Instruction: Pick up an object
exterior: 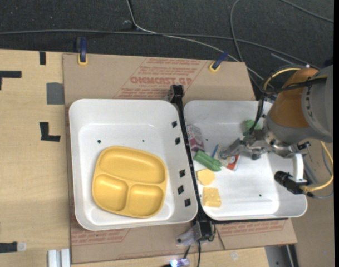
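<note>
Tabletop of pale board fills the lower frame, with a brown cardboard sheet clamped over its middle and dark cables trailing across the top; on the cardboard sit two white bins side by side; the left bin, at centre frame, carries a yellow divided tray; the right bin carries the small items; the arm, grey with an orange band, enters from the right edge and bends down over the right bin; its hand hangs low near the bin's middle, and whether it is clenched or released I cannot tell, since nothing shows plainly within it; just beside it lie a red-and-white piece and a green block; below them, toward the bin's lower left, rest two pale yellow pieces; a crumpled wrapper sits by the divider; a green scrap lies upper right of the hand; judged from this, no object is lifted yet, so the grasp and the raise both appear left to do.
</note>
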Motion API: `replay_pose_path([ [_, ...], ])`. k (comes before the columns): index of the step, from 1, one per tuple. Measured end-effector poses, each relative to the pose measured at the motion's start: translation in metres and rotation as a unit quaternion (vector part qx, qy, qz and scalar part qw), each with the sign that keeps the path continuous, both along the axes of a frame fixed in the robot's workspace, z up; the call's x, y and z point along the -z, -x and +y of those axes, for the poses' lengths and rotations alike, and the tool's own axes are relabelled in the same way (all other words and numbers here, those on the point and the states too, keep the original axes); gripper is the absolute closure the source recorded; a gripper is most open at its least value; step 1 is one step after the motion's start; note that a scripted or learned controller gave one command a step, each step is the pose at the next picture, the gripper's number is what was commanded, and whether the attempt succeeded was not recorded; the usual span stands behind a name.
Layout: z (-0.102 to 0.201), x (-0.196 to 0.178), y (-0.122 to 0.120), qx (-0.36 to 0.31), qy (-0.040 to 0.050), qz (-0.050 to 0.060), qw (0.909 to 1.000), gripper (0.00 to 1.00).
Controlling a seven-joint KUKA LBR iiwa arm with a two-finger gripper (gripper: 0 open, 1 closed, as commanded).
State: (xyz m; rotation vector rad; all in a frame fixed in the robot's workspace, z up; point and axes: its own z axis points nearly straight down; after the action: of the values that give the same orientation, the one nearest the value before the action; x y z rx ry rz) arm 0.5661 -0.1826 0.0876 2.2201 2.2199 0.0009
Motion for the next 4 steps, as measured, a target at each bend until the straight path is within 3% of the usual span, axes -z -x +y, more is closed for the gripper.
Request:
replay_pose_path([
  [1,0.000,-0.017,-0.004,-0.001,0.0003,-0.006,1.0000,1.00],
  [2,0.003,-0.062,0.002,-0.001,-0.0004,0.000,1.0000,1.00],
  [4,0.003,-0.168,0.000,-0.001,0.0001,-0.001,1.0000,1.00],
])
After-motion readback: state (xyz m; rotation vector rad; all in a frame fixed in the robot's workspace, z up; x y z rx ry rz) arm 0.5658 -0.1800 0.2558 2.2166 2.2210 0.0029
